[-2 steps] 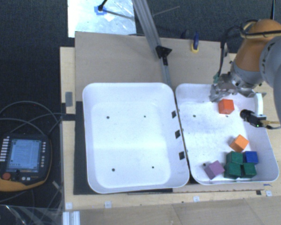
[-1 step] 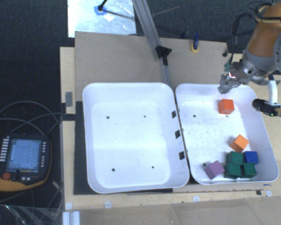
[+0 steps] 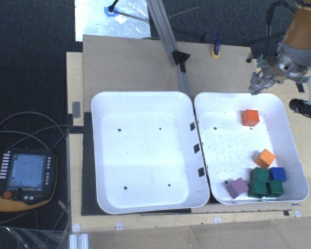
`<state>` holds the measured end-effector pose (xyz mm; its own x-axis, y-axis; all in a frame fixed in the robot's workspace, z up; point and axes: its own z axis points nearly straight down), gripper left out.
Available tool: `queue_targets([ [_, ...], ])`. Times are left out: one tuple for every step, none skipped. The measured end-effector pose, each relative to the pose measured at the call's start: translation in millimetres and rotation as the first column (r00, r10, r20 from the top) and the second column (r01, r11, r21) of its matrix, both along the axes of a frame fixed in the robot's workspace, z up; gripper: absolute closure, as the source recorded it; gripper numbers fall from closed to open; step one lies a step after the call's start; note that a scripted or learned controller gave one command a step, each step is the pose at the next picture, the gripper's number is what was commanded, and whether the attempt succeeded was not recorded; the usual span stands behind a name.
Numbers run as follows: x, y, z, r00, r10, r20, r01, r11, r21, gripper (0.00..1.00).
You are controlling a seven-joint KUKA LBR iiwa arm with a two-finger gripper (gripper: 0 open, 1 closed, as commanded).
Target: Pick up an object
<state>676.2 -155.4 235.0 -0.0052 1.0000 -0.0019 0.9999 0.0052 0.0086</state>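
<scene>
I see the gripper (image 3: 257, 86) above the far rim of the right bin (image 3: 294, 139); whether its fingers are spread, I cannot tell. In this bin the red cube (image 3: 250, 118) lies nearest it, the other blocks (image 3: 262, 178) at the near rim.

Bench (image 3: 140, 66): flat tan board top, set over dark carpeted floor (image 3: 31, 61). Directly on it: two shallow white bins side by side, touching along their inner walls. Left bin (image 3: 101, 139), larger, toward the centre. Right bin (image 3: 293, 154), at the right. Black clips (image 3: 196, 148) sit along the seam between them. Blue-and-yellow clamp (image 3: 216, 47) at the far edge. Grey tripod leg (image 3: 163, 22) slants down to a black foot (image 3: 180, 57) on the far part of the board. Handheld control pendant (image 3: 23, 179) with cables lies on the floor, left of the bench.
</scene>
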Motion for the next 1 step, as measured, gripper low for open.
queue_targets([
  [1.0, 0.0, 0.2, 1.0, 0.0, -0.004, 0.0, 1.0, 0.0, 1.0],
])
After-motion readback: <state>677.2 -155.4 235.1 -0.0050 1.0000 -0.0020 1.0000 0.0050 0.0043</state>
